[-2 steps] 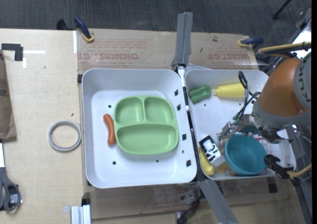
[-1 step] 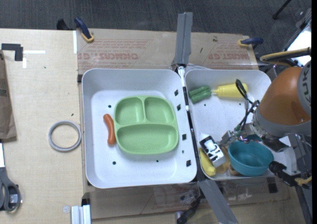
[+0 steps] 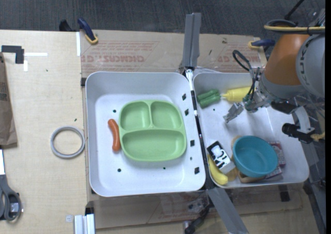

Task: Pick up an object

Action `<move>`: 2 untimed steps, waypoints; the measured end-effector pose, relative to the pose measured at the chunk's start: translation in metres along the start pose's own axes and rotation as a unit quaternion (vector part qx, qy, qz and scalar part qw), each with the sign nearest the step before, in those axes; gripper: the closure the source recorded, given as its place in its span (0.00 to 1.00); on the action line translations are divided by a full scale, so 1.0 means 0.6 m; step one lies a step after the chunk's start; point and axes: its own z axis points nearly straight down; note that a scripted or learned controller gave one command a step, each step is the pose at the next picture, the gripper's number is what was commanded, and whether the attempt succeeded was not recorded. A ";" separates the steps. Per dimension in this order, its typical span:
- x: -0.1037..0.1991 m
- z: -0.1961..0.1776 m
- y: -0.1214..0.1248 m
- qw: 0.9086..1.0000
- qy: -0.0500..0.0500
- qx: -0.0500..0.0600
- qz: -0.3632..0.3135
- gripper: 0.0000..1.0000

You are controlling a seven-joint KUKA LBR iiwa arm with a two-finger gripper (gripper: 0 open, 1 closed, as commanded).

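My gripper (image 3: 235,111) hangs over the upper middle of the right bin (image 3: 258,124), fingers spread open with nothing between them. Just above it lie a green toy vegetable (image 3: 209,97) and a yellow corn-like piece (image 3: 236,93) near the bin's far wall. Lower in the same bin sit a blue bowl (image 3: 254,156), a yellow banana (image 3: 217,174) and a small black-and-white box (image 3: 220,157). The left bin (image 3: 98,124) holds a green divided plate (image 3: 153,130) and an orange toy sausage (image 3: 115,134) beside it.
A grey tape ring (image 3: 68,142) lies on the bench left of the bins. A blue-handled clamp (image 3: 88,30) rests on the cardboard behind them. Flat packets (image 3: 279,158) lie under the blue bowl at the right bin's corner.
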 end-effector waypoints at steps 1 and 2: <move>-0.118 0.002 0.019 1.000 0.001 0.002 0.009 0.00; -0.143 -0.005 0.043 0.998 0.005 0.003 0.057 0.00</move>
